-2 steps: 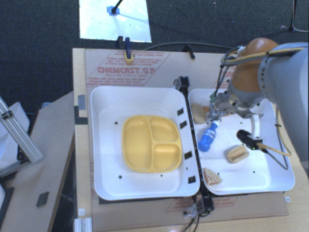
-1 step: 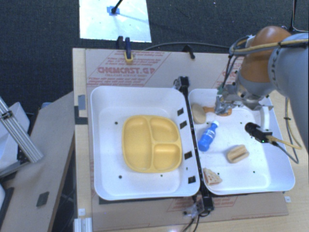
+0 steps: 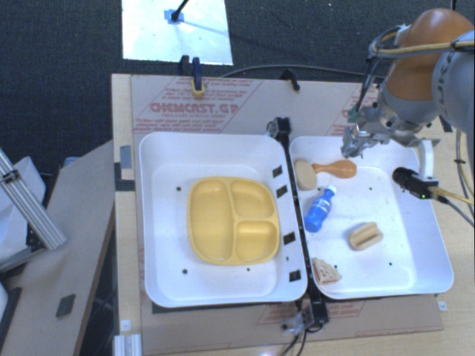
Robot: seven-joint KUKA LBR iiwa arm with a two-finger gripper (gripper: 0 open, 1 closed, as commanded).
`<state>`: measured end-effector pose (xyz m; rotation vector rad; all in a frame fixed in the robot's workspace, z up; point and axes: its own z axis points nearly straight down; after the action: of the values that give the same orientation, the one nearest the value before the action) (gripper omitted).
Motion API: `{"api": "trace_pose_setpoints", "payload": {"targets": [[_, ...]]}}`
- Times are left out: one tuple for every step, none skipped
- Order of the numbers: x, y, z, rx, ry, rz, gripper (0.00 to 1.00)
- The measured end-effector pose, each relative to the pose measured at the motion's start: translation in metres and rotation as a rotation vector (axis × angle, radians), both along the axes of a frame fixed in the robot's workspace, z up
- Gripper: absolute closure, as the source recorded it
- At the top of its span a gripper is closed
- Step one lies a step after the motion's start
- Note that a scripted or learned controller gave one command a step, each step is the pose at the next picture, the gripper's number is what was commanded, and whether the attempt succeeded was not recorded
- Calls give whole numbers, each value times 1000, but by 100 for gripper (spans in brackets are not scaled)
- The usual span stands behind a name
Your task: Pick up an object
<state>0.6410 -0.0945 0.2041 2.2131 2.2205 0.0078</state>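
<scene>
Our hand [image 3: 356, 144] hovers above the wooden spoon [image 3: 324, 171].
Nothing lifted yet; we cannot tell its grip.

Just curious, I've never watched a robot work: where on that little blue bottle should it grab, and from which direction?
Probably across the middle of the blue bottle, coming straight down. It lies on its side, tilted, cap toward the wooden brush, so the end effector should close across the narrow body, not along its length. There is bare bin floor on both sides.
</scene>
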Motion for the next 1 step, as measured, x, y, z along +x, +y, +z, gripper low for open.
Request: {"api": "trace_pose_setpoints", "payload": {"targets": [[-8,2,53,0,1,0,100]]}}
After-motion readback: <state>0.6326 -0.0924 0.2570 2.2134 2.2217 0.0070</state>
